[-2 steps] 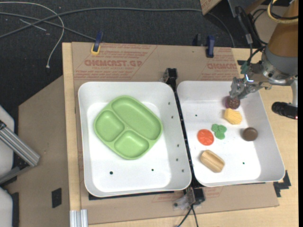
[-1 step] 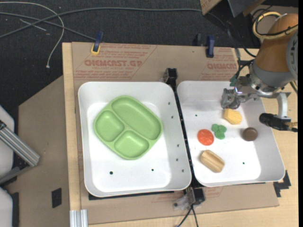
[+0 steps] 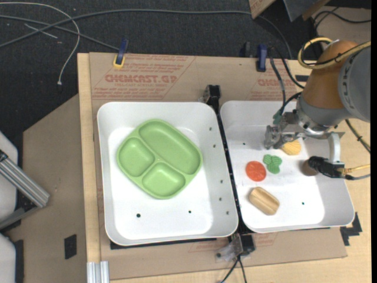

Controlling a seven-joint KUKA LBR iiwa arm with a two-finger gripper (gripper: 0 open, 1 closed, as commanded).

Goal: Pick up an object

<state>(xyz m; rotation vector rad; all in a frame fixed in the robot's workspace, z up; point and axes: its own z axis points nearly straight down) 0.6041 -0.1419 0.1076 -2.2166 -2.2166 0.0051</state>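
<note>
Two shallow white plastic bins are sitting side by side on the cardboard-covered bench (image 3: 88,158). The left white bin (image 3: 118,217) is holding a pale green plastic plate with three compartments (image 3: 159,158), lying flat and turned at a slant, near the bin's middle.

The right white bin (image 3: 336,208) is carrying the small items. A round red-orange tomato-like piece (image 3: 255,170) is lying near the bin's centre, and a small green leafy toy (image 3: 272,162) is resting just beside it at about two o'clock — the two look to be touching or nearly so. At about five o'clock from the red piece, a tan bread-roll-shaped toy (image 3: 264,200) is lying on a diagonal, apart from the others. A small yellow toy piece (image 3: 291,148) is sitting toward the bin's twelve o'clock side.

The grey arm with the orange band (image 3: 324,81) is reaching in from three o'clock, and its two-finger gripper (image 3: 278,135) is hanging low over the bin, just beside the yellow piece at its ten o'clock — part of that piece is hidden under the wrist hardware. Whether the gripper is released, clenched or grasping anything I cannot tell.
</note>
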